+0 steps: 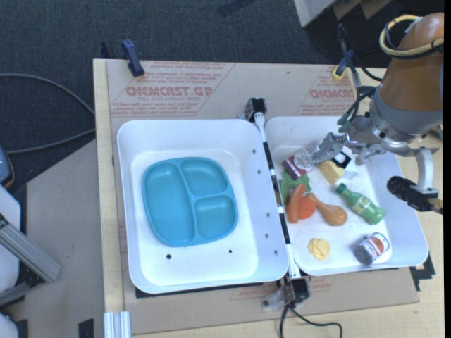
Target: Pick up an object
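Note:
My gripper (325, 150) hangs low over the upper left part of the right bin (409, 224), reaching in from the right under the grey and orange arm (412, 62). Its tip is right beside a red and white packet (296, 166) and just above a yellow piece (329, 172). Below them lie a green leafy item (287, 187), an orange carrot (301, 203), a brown drumstick (332, 213) and a green bottle (360, 203). A small yellow item (319, 248) and a red-labelled can (371, 248) rest near the front wall.
The left bin (134, 153) holds a blue divided plate (190, 200). A black clamp (256, 108) sits where the two bins meet at the back. A black part of the arm (412, 191) overhangs the right bin's right side.

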Robot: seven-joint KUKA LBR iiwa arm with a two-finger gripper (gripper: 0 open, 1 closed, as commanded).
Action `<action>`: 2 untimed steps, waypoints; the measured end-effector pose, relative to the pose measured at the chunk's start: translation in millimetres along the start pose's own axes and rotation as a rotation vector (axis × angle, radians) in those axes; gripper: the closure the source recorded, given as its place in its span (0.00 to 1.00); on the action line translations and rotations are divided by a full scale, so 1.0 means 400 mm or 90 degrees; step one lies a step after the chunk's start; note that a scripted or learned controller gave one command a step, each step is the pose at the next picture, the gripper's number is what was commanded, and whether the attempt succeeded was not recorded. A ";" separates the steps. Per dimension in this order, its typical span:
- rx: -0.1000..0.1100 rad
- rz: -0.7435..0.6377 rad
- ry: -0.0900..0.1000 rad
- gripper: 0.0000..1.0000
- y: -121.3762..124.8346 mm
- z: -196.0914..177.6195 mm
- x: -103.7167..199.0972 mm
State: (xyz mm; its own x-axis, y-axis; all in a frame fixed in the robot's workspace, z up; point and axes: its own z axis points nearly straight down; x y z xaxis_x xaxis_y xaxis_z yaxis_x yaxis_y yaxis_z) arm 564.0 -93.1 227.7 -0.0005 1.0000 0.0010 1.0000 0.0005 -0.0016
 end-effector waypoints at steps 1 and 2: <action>0.000 0.001 0.000 0.00 -0.047 0.234 -0.014; -0.008 0.001 0.000 0.00 -0.041 0.346 0.001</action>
State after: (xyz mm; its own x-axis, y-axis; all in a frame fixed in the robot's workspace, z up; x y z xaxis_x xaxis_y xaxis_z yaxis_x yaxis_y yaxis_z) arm 547.4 -92.8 89.4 0.0005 1.0000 0.0008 0.9999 -0.0006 0.0107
